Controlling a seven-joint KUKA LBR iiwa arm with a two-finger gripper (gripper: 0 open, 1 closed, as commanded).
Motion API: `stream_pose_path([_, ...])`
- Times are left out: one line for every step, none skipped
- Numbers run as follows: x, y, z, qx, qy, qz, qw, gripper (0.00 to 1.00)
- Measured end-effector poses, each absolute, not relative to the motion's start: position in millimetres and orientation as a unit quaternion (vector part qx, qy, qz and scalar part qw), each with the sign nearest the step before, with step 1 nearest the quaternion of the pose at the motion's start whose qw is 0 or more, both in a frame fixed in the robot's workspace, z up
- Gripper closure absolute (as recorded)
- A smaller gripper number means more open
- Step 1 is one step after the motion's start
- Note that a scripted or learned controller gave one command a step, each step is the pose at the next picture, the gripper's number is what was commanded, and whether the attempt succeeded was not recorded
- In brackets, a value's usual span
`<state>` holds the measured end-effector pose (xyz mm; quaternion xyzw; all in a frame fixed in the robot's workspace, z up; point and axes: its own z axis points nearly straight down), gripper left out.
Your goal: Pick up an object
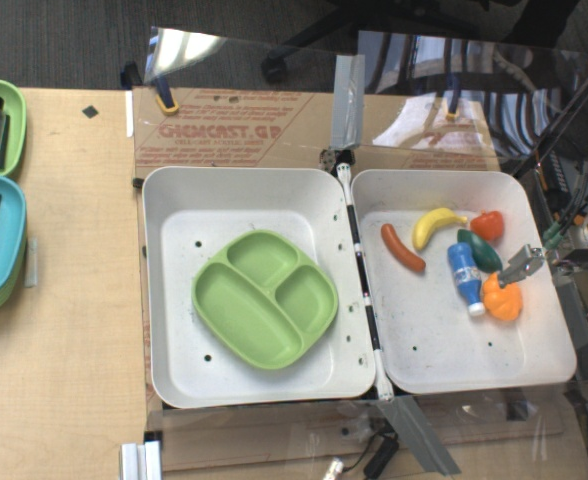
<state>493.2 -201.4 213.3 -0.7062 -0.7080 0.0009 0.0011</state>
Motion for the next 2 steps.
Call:
stream_pose_path([524.0,-200.6,91.2,-0.676,-0.737,0.0002,0.000,0.00])
stream_pose_path([523.4,-201.3,99.3,-0.678,-0.735,0.0004,0.002,1.00])
